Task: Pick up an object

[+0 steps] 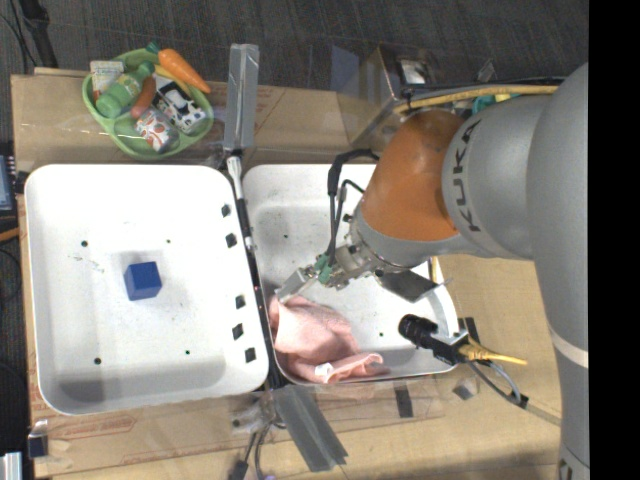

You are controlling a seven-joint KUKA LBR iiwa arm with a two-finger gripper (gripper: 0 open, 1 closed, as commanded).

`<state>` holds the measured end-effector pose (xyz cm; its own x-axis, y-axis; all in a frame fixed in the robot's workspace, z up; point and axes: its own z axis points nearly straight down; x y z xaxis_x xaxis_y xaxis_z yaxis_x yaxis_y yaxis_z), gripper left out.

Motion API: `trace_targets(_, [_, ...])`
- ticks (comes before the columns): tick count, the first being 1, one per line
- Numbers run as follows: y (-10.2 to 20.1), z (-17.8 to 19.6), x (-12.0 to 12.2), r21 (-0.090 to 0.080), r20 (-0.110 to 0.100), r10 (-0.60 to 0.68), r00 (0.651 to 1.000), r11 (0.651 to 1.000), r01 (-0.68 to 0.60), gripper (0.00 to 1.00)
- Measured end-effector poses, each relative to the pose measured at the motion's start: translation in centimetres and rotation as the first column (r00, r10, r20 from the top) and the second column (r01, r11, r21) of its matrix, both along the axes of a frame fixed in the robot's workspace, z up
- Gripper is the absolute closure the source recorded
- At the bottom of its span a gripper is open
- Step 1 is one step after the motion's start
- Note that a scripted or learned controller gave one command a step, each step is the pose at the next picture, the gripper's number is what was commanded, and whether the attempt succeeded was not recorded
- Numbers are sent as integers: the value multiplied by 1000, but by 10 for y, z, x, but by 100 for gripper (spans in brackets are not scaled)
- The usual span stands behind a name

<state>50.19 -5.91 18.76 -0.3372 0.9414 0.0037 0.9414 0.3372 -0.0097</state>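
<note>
One blue cube (143,279), one pink cloth (312,337).

Both white bins (60,268) look like smooth, slightly glossy plastic. The blue cube (143,279) in the left bin is matt. A pink cloth (310,333), soft and creased, lies at the right bin's near edge. The arm (520,168) has a smooth grey shell and a glossy orange band (415,183). The bench (300,108) looks like matt brown cardboard.

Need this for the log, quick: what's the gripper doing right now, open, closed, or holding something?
Gripper: cannot be told whether open or closed; it sits just above the pink cloth in the right bin, with nothing seen held.
</note>
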Motion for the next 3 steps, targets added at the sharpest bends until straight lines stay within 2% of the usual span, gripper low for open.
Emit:
trace_targets(1, [-45,-90,-25,3,2,33,999,999,-33,0])
trace_targets(2, [-39,-96,14,2,7,-23,1000,1000,23,0])
trace_targets(3, [-38,-88,14,5,1,-18,1000,1000,18,100])
